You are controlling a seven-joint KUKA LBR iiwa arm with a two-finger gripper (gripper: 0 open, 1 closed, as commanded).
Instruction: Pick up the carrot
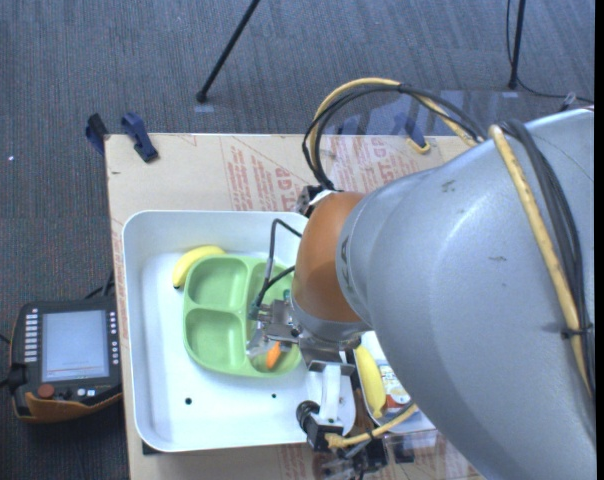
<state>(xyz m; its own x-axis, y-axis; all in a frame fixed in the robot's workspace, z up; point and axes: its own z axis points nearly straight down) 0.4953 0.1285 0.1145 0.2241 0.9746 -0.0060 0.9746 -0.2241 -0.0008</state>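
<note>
End effector [267,340] sits low over the green divided tray [214,308] in left bin [157,408], right at the carrot [273,357] in tray's near-right compartment. Grasp step, approx. Can't tell its state. Next: clamp on carrot, lift straight up.

Fixed overhead camera, slanting down on the left bin [152,368].

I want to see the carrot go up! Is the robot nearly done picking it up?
Not yet. Done: the arm has reached into the left bin, and its hand is right over the carrot. In hand: the carrot lies in the green divided plate, at the hand's tip; a grip can't be seen. Left: grabbing and lifting it.
</note>
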